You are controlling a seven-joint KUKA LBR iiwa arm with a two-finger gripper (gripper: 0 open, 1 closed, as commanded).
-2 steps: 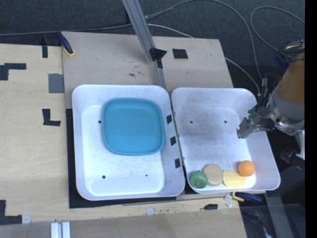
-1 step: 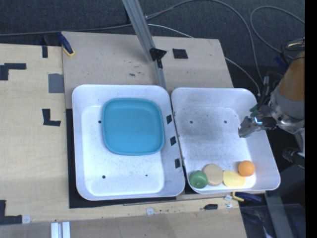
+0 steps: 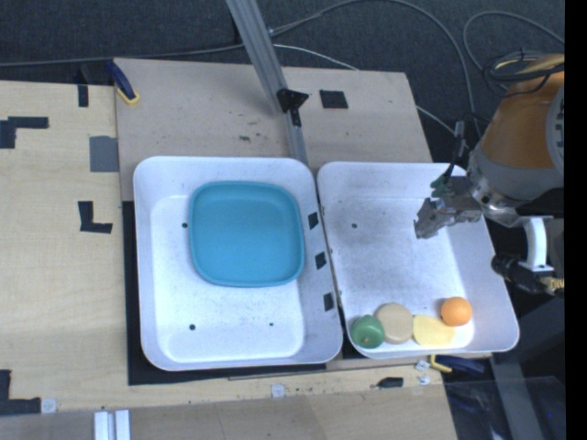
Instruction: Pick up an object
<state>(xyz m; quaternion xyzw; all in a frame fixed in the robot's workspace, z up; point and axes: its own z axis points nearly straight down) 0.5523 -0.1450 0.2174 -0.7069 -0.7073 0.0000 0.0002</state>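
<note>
My tool (image 3: 431, 223) is hanging over the upper right of the right bin (image 3: 385, 200), nothing under it but scuffed white plastic; I cannot tell how it is set, it being small and dark. Along that bin's lower edge four smooth things are lying in a row: a green ball (image 3: 368, 331), a tan disc (image 3: 395, 322), a yellow block (image 3: 431, 331), an orange ball (image 3: 455, 311). The left bin (image 3: 165, 328) is holding a rounded square blue plate (image 3: 246, 233). My arm (image 3: 518, 145) is running off the right edge.
</note>
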